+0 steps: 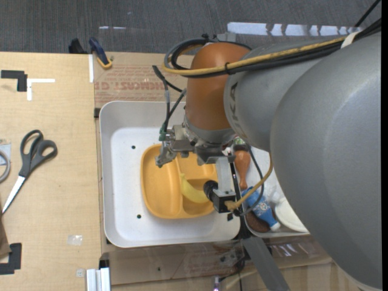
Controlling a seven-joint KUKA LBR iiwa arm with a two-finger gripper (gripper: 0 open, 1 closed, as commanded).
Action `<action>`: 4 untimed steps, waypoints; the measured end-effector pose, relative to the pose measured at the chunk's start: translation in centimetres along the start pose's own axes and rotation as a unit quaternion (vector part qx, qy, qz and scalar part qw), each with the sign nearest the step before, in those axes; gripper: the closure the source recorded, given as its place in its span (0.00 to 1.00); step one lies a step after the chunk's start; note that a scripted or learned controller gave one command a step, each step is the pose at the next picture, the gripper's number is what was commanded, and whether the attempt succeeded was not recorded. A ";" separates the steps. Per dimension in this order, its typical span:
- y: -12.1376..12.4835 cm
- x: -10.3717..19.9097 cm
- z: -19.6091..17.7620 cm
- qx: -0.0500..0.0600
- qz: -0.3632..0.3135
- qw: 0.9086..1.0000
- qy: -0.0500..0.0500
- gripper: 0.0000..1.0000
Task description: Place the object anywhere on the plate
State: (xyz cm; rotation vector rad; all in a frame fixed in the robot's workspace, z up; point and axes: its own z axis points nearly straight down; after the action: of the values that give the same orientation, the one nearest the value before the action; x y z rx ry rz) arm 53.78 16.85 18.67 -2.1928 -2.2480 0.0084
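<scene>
Yellow banana [193, 191] lies on the orange plate [159, 187], right of the plate's ridge. Directly above the plate hangs the gripper [200, 156]; its grip I cannot tell. Placing looks done; next, lift clear.

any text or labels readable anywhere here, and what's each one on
Red printed lettering on the cardboard sheet behind the white bin: mirrored or upside down and faded, too blurred to read.
Markings on the blue-and-white object beside the yellow plate: too small to read.
Nothing else legible; the scissors and the wooden bench carry no visible text.
</scene>
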 end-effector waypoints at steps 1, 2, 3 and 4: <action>0.0 -0.2 -0.8 0.002 0.000 1.000 -0.001 1.00; 0.0 -0.2 -0.8 0.002 0.000 1.000 -0.001 0.00; 0.0 -0.2 -0.8 0.002 0.000 1.000 -0.001 0.00; 3.0 1.1 -11.9 -0.001 0.103 0.995 0.000 0.00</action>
State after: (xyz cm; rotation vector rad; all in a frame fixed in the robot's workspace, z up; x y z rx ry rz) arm 56.78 18.07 30.56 -2.4141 -2.0125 0.0060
